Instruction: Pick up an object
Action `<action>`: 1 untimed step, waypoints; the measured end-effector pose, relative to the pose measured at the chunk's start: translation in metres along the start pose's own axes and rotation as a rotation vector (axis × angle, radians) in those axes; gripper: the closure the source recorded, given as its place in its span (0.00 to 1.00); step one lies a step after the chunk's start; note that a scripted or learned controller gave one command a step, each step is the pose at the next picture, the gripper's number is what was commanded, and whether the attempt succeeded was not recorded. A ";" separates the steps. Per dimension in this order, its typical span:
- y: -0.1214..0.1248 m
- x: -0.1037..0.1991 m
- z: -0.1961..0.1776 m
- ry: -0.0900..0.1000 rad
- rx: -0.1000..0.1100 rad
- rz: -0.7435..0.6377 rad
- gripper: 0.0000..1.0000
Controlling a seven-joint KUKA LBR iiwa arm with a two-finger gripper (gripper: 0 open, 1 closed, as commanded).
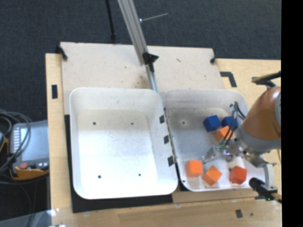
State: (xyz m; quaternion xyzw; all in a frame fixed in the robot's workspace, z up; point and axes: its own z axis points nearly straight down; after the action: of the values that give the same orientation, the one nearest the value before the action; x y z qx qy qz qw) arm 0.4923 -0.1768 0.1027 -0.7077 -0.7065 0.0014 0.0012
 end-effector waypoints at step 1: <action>0.001 -0.001 0.004 0.000 -0.005 0.001 0.00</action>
State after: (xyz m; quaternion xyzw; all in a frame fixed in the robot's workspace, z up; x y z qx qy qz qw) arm 0.4932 -0.1780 0.0984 -0.7081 -0.7061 -0.0002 -0.0007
